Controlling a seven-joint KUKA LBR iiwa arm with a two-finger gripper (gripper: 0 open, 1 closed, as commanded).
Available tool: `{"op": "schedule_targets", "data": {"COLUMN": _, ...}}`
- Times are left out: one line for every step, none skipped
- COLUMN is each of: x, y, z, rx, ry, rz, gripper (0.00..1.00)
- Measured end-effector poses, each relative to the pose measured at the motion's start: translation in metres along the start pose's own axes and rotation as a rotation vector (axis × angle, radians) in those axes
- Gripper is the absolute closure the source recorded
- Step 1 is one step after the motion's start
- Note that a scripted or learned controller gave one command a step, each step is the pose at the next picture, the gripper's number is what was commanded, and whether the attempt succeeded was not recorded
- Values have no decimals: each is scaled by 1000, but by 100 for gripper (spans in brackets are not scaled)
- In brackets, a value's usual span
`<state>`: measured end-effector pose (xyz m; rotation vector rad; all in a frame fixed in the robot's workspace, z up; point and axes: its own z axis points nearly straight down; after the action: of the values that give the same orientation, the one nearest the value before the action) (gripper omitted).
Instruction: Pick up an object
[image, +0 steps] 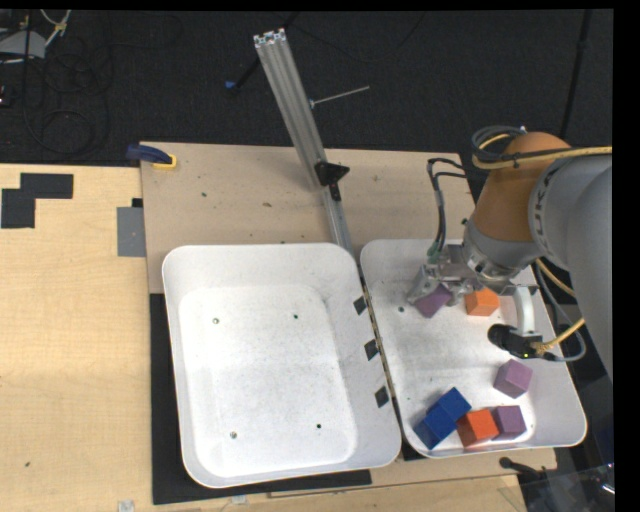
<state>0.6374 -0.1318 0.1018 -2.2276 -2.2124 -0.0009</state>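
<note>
My gripper (438, 288) hangs over the far part of the right bin (560, 432), below the grey arm with its orange band. A small purple block (433, 301) sits tilted right at the gripper's tip, partly covered by it. Whether it is gripped or resting on the bin floor I cannot tell. An orange block (482, 302) lies just to the right of the gripper. Another purple block (513, 378) lies nearer the front. At the bin's front edge a blue block (443, 416), an orange block (478, 426) and a purple block (509, 420) lie close together.
The left bin (190, 300) adjoins the right bin along a divider with black clips (371, 349). A slanted aluminium bar (300, 120) rises behind the bins. Black cables (520, 345) trail from the wrist over the right bin's right side.
</note>
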Motion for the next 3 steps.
{"op": "schedule_targets", "data": {"x": -7, "y": -4, "z": -60, "rx": -4, "ry": -3, "rz": 1, "gripper": 100}}
{"op": "schedule_targets", "data": {"x": 3, "y": -4, "z": -112, "rx": -4, "ry": -2, "rz": -8, "gripper": 100}}
{"op": "schedule_targets", "data": {"x": 2, "y": -3, "z": -161, "rx": -4, "ry": -2, "rz": -7, "gripper": 100}}
